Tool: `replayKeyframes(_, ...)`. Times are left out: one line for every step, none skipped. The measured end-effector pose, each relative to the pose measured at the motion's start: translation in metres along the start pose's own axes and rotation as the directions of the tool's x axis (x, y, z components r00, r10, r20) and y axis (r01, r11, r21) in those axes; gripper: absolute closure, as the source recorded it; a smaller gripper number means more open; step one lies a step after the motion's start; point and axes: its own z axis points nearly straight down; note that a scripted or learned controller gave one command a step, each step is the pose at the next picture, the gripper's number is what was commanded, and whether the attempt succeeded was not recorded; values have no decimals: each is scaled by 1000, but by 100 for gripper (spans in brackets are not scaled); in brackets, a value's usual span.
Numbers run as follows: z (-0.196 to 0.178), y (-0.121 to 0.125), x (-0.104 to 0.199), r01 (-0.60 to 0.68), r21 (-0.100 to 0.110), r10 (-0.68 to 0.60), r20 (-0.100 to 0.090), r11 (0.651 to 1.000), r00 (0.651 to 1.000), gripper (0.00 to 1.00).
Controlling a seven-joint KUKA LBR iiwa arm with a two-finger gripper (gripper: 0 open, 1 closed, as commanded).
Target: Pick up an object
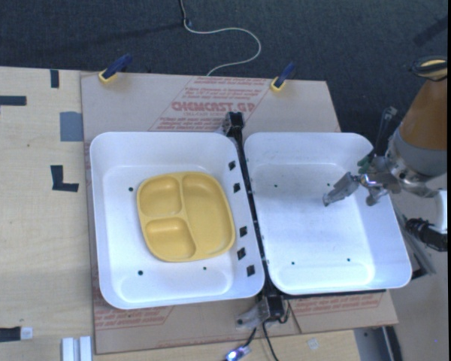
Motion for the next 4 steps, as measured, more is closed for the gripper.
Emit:
replayKeyframes(-7, 3, 0, 3, -13, -3, 3, 1000, 1000, 0)
replayKeyframes(54, 6, 9, 5, -8, -5, 2, 1000, 1000, 0)
replayKeyframes(118, 3, 11, 4, -11, -4, 3, 1000, 1000, 0)
replayKeyframes(116, 3, 11, 3, -15, -3, 3, 1000, 1000, 0)
